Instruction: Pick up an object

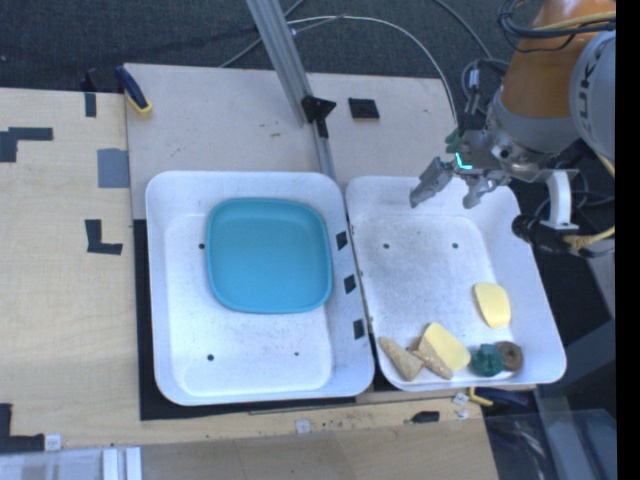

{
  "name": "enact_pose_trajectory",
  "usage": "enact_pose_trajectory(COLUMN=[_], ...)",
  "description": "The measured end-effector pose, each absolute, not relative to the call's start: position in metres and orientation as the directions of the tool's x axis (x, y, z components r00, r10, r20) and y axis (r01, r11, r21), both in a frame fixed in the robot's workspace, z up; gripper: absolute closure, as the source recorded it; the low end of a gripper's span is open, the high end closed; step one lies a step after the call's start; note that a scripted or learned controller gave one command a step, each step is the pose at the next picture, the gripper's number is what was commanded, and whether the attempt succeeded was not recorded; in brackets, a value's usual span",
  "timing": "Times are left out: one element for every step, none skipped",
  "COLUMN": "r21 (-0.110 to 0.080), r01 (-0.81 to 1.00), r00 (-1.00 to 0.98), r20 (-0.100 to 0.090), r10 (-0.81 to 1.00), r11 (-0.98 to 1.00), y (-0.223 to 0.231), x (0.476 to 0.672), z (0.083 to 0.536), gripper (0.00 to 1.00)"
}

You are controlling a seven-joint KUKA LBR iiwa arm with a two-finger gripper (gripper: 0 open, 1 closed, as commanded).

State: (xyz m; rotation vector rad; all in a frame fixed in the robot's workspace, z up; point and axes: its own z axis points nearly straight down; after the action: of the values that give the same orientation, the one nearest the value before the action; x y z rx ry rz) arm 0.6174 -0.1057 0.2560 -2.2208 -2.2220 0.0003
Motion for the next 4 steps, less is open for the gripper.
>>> enact_pose_trajectory(r21=[0.0,-0.004,-0.006,-0.004], r01=[1.0,1.0,1.0,1.0], r00=[-0.001,-0.001,-0.001,-0.001], r20=[0.0,0.0,0.0,0.0], r10=[1.0,1.0,1.0,1.0], r11=[0.001,0.001,0.001,0.001], y=[-0.106,-0.1,-0.091,-0.091], x=[0.617,0.612,0.609,0.604], z=[0.256,0.211,0.153,0.11], gripper=[0.0,0.0,0.0,0.0])
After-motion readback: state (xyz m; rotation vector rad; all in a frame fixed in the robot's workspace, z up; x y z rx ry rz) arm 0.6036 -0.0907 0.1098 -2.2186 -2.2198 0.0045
